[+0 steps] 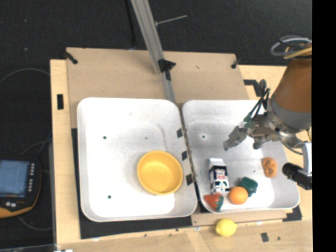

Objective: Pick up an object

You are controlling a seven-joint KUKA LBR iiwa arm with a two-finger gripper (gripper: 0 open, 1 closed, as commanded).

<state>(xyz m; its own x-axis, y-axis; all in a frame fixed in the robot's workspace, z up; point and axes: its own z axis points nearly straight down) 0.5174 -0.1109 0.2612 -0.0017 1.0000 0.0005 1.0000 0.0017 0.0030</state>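
Hovering above the right bin (210, 114), the end effector (242, 136) is seen spread and unloaded; it should be centred over the carton (218, 176), just below it, before descending.

Tan bench (131, 75) on dark floor (52, 20)

The robot's grey arm with its broad orange band (295, 91) is rounded and bulky above the wrist. Dark and green cables (259, 105) run down beside it to a grey metal two-finger gripper (242, 135), with black fittings at the wrist.
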